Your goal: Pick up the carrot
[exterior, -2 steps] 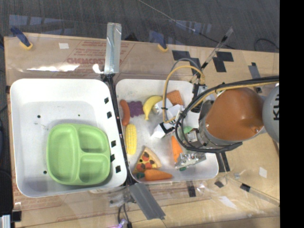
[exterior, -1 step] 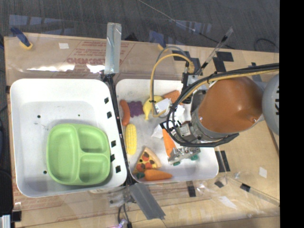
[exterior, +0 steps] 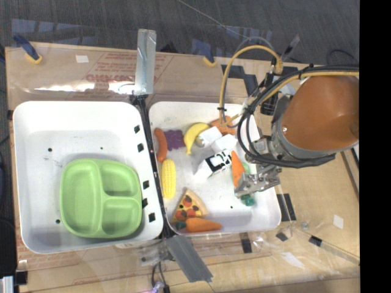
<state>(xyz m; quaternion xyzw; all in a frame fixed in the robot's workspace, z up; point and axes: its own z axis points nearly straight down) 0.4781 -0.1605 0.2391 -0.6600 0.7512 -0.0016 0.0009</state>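
The grey arm with its broad orange band (exterior: 321,112) reaches over the right-hand shallow white plastic bin (exterior: 269,215), and its tool (exterior: 250,185) hangs low inside that bin near the right wall, above a small teal piece (exterior: 248,199) on the bin floor. A slim orange carrot-like piece (exterior: 237,168) stands steeply tilted right against the tool's left side; whether the tool grips it, and how far the tool is parted, I cannot tell, since the metal parts blur together there. A second orange tapered carrot (exterior: 201,226) lies flat against the front wall of the same bin, well apart from the tool, just below a pizza slice toy (exterior: 190,206). Left of the tool lie a white block with black markings (exterior: 217,157), a yellow banana (exterior: 197,134), a purple grape-like lump (exterior: 175,140), a yellow corn cob (exterior: 168,177) and a reddish sausage shape (exterior: 160,144) beside the bin's left wall. The neighbouring left white bin (exterior: 36,127) holds a light green divided plastic plate (exterior: 101,197). Both bins sit on a cardboard-covered tabletop (exterior: 317,224)
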